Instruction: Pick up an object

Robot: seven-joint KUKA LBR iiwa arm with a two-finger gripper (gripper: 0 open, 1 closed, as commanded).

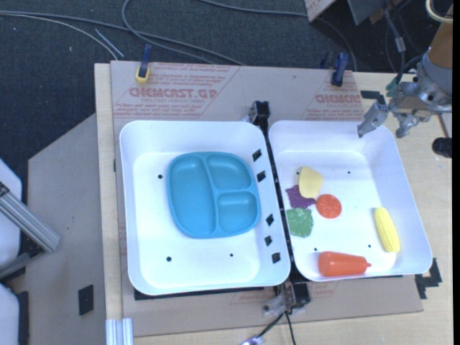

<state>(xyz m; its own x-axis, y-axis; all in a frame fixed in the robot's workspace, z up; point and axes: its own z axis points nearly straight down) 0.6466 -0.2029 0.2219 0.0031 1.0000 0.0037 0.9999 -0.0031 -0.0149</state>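
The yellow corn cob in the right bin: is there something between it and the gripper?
Nothing visible. The gripper hangs open above the right bin's far right corner, and the yellow corn cob lies alone by the right wall, apart from the orange carrot.

White bins (144,192) smooth glossy plastic; blue tray (213,193) matt plastic; bench board (180,88) matt, paper-faced; claw (388,121) dull metal

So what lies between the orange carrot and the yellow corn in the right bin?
Nothing: in the camera view, bare white bin floor separates the carrot from the corn. The gripper is over the bin's far edge.
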